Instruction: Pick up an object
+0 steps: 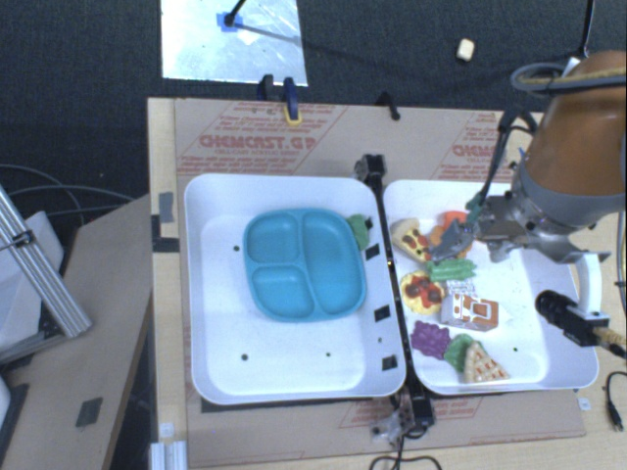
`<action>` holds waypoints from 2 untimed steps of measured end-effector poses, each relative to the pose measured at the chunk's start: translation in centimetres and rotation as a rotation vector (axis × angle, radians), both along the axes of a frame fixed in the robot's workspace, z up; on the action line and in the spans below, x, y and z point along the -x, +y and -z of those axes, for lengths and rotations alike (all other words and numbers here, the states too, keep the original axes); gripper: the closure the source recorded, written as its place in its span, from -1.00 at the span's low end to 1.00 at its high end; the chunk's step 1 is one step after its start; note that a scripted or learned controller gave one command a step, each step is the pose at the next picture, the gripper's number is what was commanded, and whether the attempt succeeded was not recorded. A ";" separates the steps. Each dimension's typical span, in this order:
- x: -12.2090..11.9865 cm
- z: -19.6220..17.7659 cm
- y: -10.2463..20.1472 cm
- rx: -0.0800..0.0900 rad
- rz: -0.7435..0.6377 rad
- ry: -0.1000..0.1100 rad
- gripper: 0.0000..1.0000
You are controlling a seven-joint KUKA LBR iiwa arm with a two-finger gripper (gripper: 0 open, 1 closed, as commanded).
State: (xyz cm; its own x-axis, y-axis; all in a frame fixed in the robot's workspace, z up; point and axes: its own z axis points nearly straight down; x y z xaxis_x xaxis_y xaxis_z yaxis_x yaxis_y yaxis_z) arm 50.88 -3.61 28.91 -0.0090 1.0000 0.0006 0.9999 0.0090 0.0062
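The right bin (pixel 549 360) holds several toy foods. A pizza slice (pixel 409 235) lies at its upper left, with an orange piece (pixel 454 221) beside it. Below them are a green piece (pixel 454 270), a red and yellow piece (pixel 421 290) and a white and orange carton (pixel 471 310). Purple grapes (pixel 429 338) and a waffle wedge (pixel 481 363) lie near the front. My gripper (pixel 449 242) hangs low over the orange and green pieces, just right of the pizza slice. I see nothing clearly held by it.
The left bin (pixel 225 360) holds a blue divided plate (pixel 302 264), with a small green piece (pixel 359 226) at the plate's upper right edge. A black divider (pixel 389 292) runs between the bins. The arm (pixel 578 155) covers the right bin's far right corner.
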 end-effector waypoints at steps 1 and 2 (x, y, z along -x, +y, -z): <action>0.3 11.1 1.3 -0.001 0.007 0.015 -1.00; 2.2 8.2 -6.7 0.004 0.015 0.002 -1.00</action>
